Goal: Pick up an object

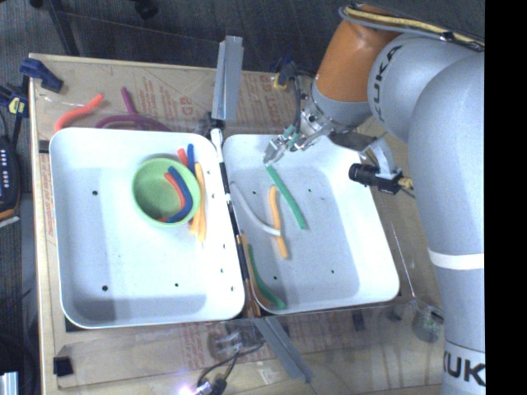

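Camera view looks down on my two white bins side by side on the bench (123,352); my fingers (280,150) hang over the far edge of the right bin (362,253), and whether they are spread or pressed together I cannot tell, since they blur into one pale cluster there; the top end of a green strip (286,196) lies just beneath them, close enough that I cannot say if they touch it; that strip runs slantwise down the bin floor toward the near side; beside it lies an orange strip (278,220), and a white curved piece (251,216) bends across its lower half; another green strip (262,282) hugs the bin's left wall near the front corner; in the left bin (123,286) sits a green bowl (152,189) holding blue and red curved strips, with a yellow-orange strip (199,204) lying against its right side; beyond that bin, on the bench, rest an orange piece (78,112) and a purple loop (132,120).
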Available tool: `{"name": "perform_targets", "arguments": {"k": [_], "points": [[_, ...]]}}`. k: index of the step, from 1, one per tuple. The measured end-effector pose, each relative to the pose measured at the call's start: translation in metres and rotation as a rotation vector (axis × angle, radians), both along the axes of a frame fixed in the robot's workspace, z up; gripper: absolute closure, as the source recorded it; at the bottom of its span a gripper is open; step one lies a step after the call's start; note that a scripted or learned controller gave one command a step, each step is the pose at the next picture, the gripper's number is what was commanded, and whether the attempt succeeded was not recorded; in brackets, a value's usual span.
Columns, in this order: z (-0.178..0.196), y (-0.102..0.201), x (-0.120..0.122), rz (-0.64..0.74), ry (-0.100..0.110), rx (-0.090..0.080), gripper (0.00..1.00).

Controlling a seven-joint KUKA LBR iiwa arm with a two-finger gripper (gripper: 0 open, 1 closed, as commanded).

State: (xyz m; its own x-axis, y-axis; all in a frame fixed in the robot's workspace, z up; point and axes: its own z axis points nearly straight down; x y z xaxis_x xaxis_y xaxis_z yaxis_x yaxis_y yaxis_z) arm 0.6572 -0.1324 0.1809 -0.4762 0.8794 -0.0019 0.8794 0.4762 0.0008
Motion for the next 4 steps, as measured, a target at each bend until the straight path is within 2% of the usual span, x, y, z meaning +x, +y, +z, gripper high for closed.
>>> {"name": "perform_targets", "arguments": {"k": [1,2,3,4], "points": [[0.000,0.000,0.000,0.000,0.000,0.000,0.00],[-0.085,-0.007,-0.018,-0.112,-0.003,0.001,0.00],[-0.075,-0.007,-0.018,-0.107,-0.003,0.000,1.00],[0.008,0.025,-0.010,-0.191,0.001,0.000,1.00]]}}
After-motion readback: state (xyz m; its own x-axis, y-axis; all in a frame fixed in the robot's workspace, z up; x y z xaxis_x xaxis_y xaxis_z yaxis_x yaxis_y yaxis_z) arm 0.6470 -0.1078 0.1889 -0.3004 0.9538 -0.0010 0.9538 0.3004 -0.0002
